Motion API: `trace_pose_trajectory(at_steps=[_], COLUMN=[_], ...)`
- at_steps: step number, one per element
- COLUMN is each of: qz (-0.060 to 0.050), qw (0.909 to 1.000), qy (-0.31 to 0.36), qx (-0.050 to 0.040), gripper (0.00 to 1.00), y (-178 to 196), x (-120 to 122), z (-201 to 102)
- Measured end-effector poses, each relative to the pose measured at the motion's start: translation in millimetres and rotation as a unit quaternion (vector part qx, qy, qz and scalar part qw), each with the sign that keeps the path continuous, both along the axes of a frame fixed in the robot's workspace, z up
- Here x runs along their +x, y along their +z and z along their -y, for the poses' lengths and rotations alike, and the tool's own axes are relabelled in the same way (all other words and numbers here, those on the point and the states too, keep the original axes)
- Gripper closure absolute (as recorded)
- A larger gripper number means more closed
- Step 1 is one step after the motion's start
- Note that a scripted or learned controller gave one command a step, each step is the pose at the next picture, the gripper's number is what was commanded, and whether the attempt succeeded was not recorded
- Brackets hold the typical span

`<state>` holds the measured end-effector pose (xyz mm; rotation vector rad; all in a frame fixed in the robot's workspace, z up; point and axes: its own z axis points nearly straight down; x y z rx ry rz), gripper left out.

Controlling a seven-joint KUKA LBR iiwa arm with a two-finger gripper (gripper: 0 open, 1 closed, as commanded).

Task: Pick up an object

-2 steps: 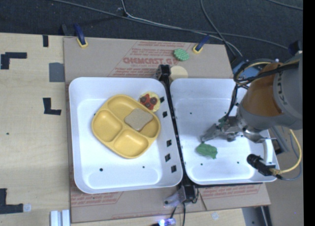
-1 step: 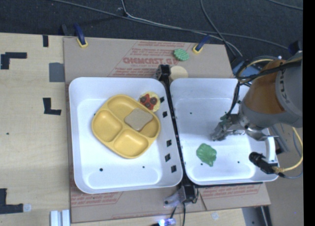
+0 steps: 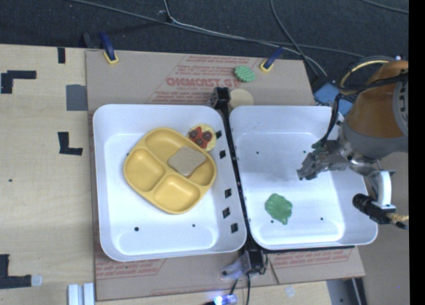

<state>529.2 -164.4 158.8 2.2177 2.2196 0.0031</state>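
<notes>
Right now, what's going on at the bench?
The arm reaches in over the right bin, its end effector hovering above the bin floor. A green object lies loose below it, not grasped. In the left bin sits a yellow divided tray holding a tan square piece.

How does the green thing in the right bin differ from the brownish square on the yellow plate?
The green lump is bright green and crumpled; the brown square is tan, flat and straight-edged. The green lump lies on the floor of the right bin; the brown square rests in the yellow plate in the left bin. Both are small.
</notes>
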Motion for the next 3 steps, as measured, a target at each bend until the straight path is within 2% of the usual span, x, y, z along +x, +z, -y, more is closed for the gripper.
trace_pose_trajectory(at_steps=[2, 3], qz=[0.000, -0.002], qw=[1.0000, 1.0000], qy=[0.000, 0.003], qx=[-0.0003, 0.0011], gripper=[1.00, 1.00], y=[107, 110], x=[2, 4], z=[8, -39])
